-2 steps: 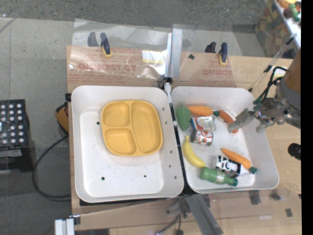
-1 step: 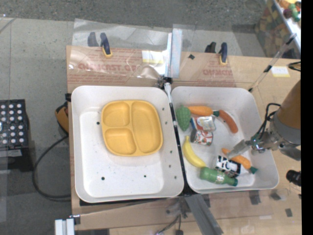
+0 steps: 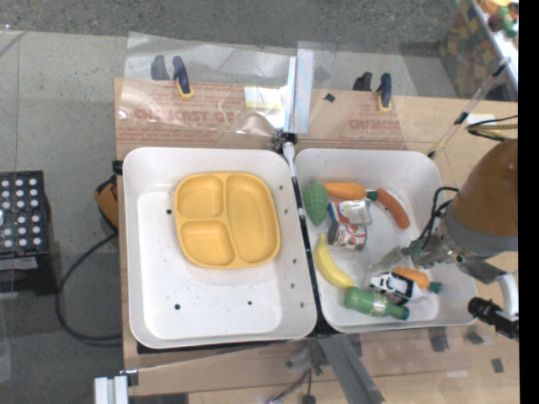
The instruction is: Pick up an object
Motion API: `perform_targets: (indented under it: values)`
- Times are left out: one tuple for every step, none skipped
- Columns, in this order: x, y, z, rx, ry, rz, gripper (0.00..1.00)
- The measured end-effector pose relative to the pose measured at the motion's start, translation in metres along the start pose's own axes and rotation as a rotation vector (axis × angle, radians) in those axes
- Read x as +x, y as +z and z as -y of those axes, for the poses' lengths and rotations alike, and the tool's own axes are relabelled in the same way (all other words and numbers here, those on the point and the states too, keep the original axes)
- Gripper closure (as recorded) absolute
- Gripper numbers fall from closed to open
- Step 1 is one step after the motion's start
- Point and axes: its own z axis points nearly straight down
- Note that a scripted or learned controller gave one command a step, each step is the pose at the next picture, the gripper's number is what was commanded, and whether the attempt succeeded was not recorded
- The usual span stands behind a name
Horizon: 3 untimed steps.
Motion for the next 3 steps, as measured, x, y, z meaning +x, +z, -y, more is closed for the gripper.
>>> perform_targets:
  values:
    - [-0.020, 0.005, -0.002, -0.011, -0.052, -0.007, 0.00]
    - [-0.050, 0.026, -0.087, 0.024, 0.132, -0.007, 0.00]
    - [-0.050, 0.016, -0.087, 0.024, 0.132, -0.004, 1.00]
